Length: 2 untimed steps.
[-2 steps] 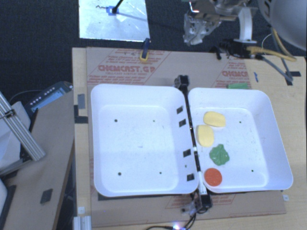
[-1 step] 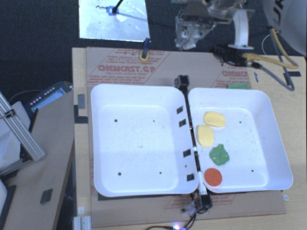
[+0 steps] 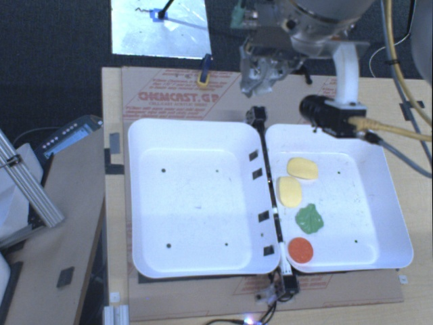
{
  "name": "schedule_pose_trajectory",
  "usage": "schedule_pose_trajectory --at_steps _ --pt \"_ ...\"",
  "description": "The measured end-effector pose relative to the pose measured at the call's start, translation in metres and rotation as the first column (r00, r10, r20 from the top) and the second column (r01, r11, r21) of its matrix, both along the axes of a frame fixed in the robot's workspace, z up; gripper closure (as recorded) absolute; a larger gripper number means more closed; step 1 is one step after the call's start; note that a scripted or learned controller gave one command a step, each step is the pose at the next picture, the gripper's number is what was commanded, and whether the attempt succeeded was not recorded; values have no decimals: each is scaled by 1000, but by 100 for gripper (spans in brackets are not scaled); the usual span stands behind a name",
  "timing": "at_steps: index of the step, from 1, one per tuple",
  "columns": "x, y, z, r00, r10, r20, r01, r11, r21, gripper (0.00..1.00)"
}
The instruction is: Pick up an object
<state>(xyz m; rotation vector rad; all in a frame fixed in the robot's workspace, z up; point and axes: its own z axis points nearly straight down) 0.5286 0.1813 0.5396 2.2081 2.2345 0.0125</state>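
Camera view
Arm: the grey arm (image 3: 325, 5) enters from the upper right, its wrist above the far edge of the bins.
Jaws: the gripper (image 3: 260, 73) hangs over the cardboard beyond the bins; whether it is open or closed cannot be told.
Left bin (image 3: 145, 147): white and shallow, touching the right bin along a clipped seam.
Right bin (image 3: 389, 208): holds four objects near its left wall, in a column.
Objects: yellow oval piece (image 3: 302, 168) farthest back; pale yellow piece (image 3: 290, 192) just in front; green leafy piece (image 3: 309, 219) next; orange-red round piece (image 3: 300, 250) nearest.
Writing: the cardboard sheet (image 3: 169, 97) on the counter bears red print, roughly "CHEMCAST GP".
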Motion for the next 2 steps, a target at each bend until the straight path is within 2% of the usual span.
schedule_pose_trajectory --at_steps 1,2 --pt "-44 26 -4 1000 -2 -5 2 1000 -3 100" --pt "-35 -56 -4 1000 -18 -3 18 1000 -6 100"
